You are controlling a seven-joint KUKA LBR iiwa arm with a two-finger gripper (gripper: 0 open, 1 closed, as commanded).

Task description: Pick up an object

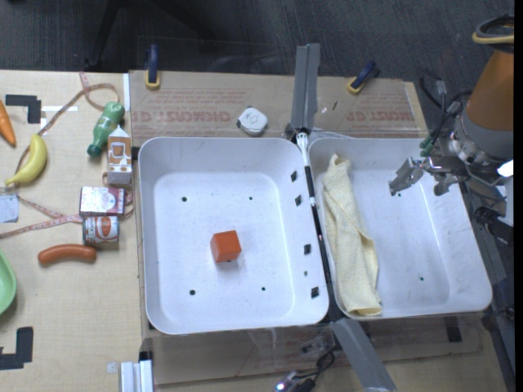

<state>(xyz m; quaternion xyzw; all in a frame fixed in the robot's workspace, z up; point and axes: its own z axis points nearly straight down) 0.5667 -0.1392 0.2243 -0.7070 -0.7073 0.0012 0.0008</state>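
Gripper (425,178) hangs over the right bin (425,296), toward that bin's 2 o'clock corner, at the end of the grey arm (490,113) with its orange band. Its two fingers look spread apart with nothing between them, though they are small and dark against the clutter, so that reading is not firm. An orange-red block (225,246) lies near the middle of the left bin (163,300), well apart from the gripper, at roughly 8 o'clock from it. A cream towel (350,235) lies crumpled along the right bin's 9 o'clock wall, between block and gripper.
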